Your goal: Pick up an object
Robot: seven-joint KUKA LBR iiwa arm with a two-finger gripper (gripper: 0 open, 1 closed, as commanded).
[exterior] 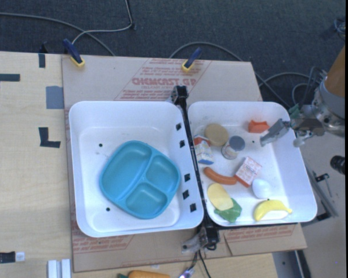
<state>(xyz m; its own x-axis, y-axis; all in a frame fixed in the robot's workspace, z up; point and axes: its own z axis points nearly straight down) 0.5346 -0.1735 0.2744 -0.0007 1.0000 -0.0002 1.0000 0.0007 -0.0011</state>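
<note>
Your gripper (276, 132) hung over the right bin's (304, 172) far edge, nearest the orange piece (258, 125), its state untellable, probably poised for a pick.

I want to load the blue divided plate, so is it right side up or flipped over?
Right side up. The blue divided plate lies flat in the left bin, its three compartments facing up with raised dividers visible between them.
</note>
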